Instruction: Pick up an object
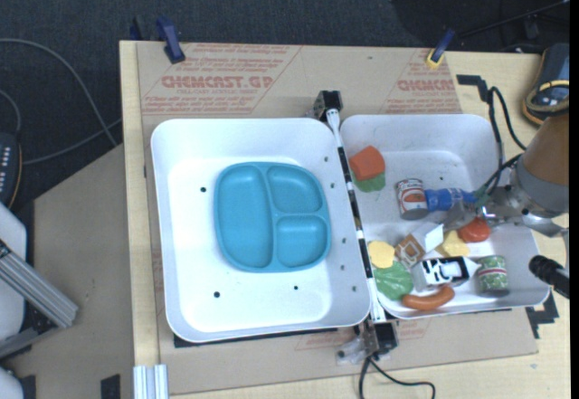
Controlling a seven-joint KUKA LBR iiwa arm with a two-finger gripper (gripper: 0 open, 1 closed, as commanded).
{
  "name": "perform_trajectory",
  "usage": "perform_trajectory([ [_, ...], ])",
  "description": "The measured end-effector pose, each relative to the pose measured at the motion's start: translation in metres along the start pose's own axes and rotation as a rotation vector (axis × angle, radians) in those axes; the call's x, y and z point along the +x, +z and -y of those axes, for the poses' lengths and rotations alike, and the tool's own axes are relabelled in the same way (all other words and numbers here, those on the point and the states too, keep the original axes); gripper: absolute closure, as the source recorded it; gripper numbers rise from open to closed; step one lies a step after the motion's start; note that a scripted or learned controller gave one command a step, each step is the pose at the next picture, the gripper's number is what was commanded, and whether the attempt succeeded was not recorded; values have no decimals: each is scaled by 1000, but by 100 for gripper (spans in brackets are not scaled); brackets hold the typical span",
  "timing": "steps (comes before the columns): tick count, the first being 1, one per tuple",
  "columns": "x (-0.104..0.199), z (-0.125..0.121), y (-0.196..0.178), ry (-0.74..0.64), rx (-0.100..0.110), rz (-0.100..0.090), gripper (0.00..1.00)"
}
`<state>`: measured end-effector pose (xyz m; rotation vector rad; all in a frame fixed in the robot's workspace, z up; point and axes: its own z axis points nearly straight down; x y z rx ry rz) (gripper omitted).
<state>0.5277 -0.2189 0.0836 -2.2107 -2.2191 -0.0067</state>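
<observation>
The right bin [425,137] holds several small toys. Among them are an orange block [367,166], a small can [412,196], a blue bottle [444,200], a red tomato-like piece [473,230], a yellow wedge [455,247] and a green-labelled can [493,273]. Near the front lie a yellow lemon [382,253], a green leafy piece [393,280], a sausage [427,299] and a black-and-white item [445,270]. My gripper [494,210] reaches in low from the right, just above the red piece and beside the blue bottle's end. I see nothing lifted.
The left bin [181,162] holds a blue divided plate [271,214]. A metal divider [348,198] runs between the two bins. Cables [498,117] trail by the right bin's far corner. Clamps [169,40] sit on the cardboard-covered bench at the back.
</observation>
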Motion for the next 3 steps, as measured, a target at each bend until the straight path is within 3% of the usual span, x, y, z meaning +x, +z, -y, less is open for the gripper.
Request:
perform_trajectory([
  [1,-4,-1,-13,3,-7,9,100],
  [3,141,-101,-111,1,-5,9,100],
])
